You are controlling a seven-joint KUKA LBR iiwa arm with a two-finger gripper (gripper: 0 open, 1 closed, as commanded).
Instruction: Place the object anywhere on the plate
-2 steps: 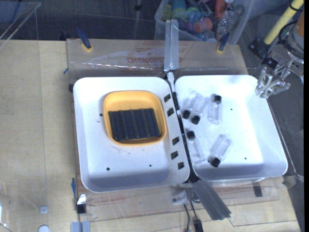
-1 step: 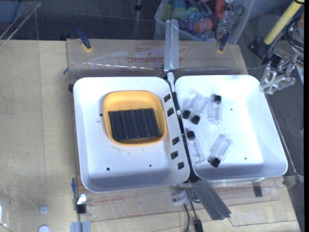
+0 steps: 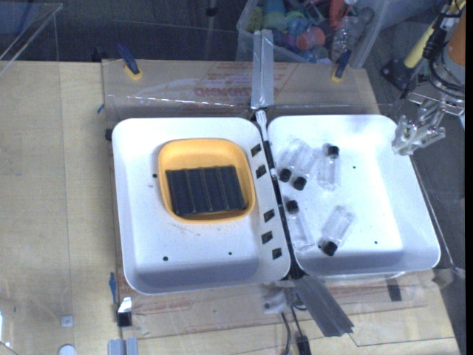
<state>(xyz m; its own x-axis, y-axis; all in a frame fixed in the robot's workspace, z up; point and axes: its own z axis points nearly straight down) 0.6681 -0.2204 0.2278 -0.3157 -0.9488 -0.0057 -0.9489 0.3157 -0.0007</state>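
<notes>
The wooden bench [image 3: 59,198] takes up most of what I can see, with the two white bins sitting side by side in the middle of it. The left bin [image 3: 140,257] and the right bin [image 3: 399,220] touch along their inner edges, and a row of small black tabs [image 3: 267,214] runs down that shared seam.

A clear storage tub [image 3: 310,13] full of coloured odds and ends stands behind the bins, off the far edge of the bench. A grey metal strip [image 3: 261,72] runs from just below it to the top of the seam.

The yellow plate [image 3: 203,148], a squarish dish with rounded corners, lies in the upper middle of the left bin. A dark ribbed pad [image 3: 205,189] lies flat inside it and covers most of its floor.

The gripper [image 3: 414,133] hangs at the upper right corner of the right bin, just beyond the rim and well apart from the plate. It looks small and pale against the dark floor there, and I cannot tell whether it is open or closed. I see nothing gripped in it.

The clear vials with black caps all lie on their sides in the right bin. Two vials [image 3: 295,157] sit together near the seam, and another vial [image 3: 327,167] lies just to their right. A fourth vial [image 3: 298,228] hugs the seam lower down, and the last vial [image 3: 336,226] lies tilted near the front, its cap pointing toward the front rim.
</notes>
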